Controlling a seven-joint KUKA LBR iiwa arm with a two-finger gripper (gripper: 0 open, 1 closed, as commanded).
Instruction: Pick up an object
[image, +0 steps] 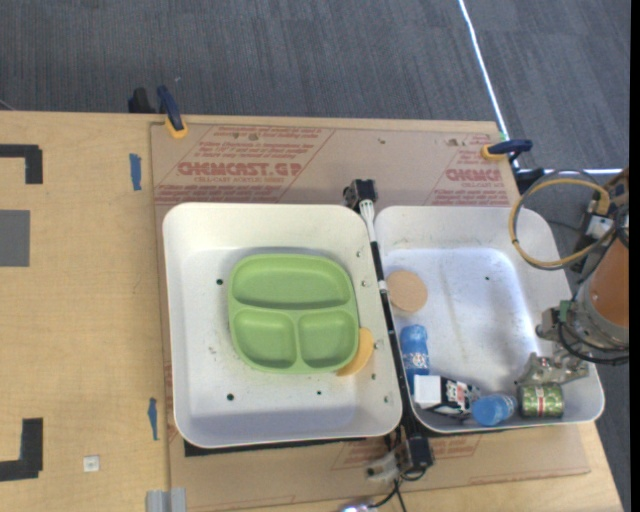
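The arm (608, 285) comes in over the near-right corner of the right bin (470, 270), and the gripper (548, 368) sits low there, just above and seemingly touching a small green-labelled can (542, 402) lying on its side against the bin's near wall. How the tool stands can't be told from this angle: the wrist & cabling hide it, so no saying whether it has hold of anything. Judging progress: the approach looks done, gripper's down at a candidate obj, but nothing is visibly lifted; the can looks to rest on the bin floor. So the grasp itself, the lift and any check that it held are all left to do, as far as can be seen. Other pickable things, taking the can as landmark: a blue round cap-like piece (492, 409) just beside it on the side away from the arm, then a small white/black/red packet (442, 392) further that way, a blue bottle (414, 350) beyond that and toward the bin's far side, and a tan disc (407, 291) further still up the bin wall. Well apart from the can, in the left bin (200, 300), lies a green divided tray (294, 312) w/ a yellow curved piece (356, 352) at its corner (banana-like, hard to be sure). Crowding near the can could spoil a clean grab.
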